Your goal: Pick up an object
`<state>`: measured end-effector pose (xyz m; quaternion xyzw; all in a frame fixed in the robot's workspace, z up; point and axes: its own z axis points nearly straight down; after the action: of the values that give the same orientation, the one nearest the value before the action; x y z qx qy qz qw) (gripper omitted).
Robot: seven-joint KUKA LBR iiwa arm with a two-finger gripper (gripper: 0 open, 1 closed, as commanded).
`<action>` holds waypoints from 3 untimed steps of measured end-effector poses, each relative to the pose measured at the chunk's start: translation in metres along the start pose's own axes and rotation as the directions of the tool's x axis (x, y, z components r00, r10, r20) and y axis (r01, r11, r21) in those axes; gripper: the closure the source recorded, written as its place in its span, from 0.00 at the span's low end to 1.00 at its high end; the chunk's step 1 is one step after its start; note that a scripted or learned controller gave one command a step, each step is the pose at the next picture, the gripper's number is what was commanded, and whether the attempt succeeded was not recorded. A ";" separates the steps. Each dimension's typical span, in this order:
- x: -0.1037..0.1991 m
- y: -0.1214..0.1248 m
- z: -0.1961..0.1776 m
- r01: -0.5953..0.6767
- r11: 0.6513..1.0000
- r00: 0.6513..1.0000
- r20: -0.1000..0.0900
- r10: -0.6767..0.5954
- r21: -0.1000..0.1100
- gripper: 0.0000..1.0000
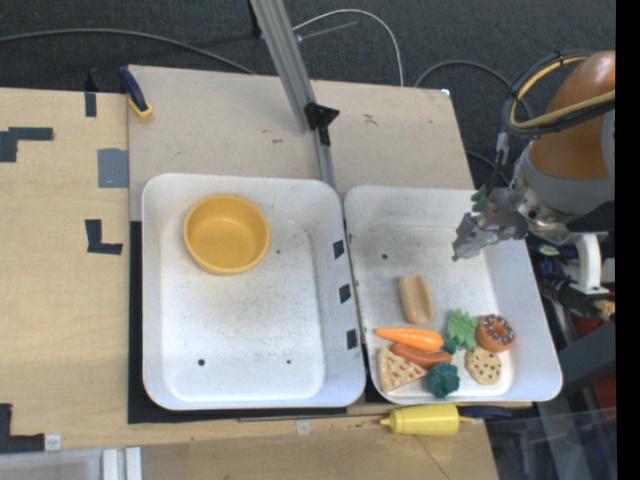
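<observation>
My gripper [466,245] hangs over the upper right part of the right bin [400,218], with nothing between its fingers. Below and left of it lies a tan bread roll [415,299]. Along the bin's near edge sit an orange carrot [410,338], a pizza slice [399,371], a green broccoli [441,379], a green leafy piece [461,328], a chocolate donut [494,333] and a cookie [483,366]. A yellow bowl [227,233] stands in the upper left of the left bin [250,368].
A yellow mustard bottle [424,421] lies on the bench just in front of the right bin. A slanted metal pole [290,58] reaches down to the gap between the bins. Cables run across the dark floor behind the bench.
</observation>
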<state>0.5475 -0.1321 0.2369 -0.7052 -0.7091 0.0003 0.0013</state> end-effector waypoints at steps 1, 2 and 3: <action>0.046 -0.012 0.008 0.000 1.000 1.000 0.000 0.000 0.001 1.00; 0.109 -0.023 0.006 0.002 1.000 1.000 -0.001 -0.002 0.001 1.00; 0.154 -0.034 0.008 0.001 1.000 1.000 0.000 -0.001 0.002 1.00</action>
<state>0.5125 0.0222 0.2293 -0.7050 -0.7092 0.0011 0.0019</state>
